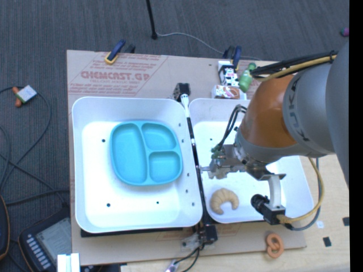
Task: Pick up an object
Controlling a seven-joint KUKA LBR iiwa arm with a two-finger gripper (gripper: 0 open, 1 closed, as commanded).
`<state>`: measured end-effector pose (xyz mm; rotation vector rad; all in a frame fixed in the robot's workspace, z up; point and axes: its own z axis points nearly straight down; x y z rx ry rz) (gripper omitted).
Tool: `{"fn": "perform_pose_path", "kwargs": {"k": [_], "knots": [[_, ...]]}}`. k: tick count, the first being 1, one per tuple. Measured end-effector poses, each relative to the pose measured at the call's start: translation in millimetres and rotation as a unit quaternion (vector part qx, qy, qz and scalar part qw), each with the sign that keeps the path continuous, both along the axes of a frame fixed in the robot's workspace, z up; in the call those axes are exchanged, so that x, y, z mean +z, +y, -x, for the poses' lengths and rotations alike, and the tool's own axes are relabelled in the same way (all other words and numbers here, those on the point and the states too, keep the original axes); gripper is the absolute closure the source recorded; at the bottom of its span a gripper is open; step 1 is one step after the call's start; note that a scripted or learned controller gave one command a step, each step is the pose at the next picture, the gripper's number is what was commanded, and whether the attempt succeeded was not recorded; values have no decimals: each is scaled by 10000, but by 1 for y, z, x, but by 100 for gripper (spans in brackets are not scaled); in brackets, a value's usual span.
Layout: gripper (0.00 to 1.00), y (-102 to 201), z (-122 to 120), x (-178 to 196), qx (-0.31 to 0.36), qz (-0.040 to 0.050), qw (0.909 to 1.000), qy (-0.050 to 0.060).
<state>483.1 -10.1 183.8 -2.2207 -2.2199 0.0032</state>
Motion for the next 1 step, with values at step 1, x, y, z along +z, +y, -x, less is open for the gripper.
{"fn": "perform_pose_path", "kwargs": {"k": [1], "knots": [[100, -19, 0, 0, -2, 4, 10000, -4]]}}
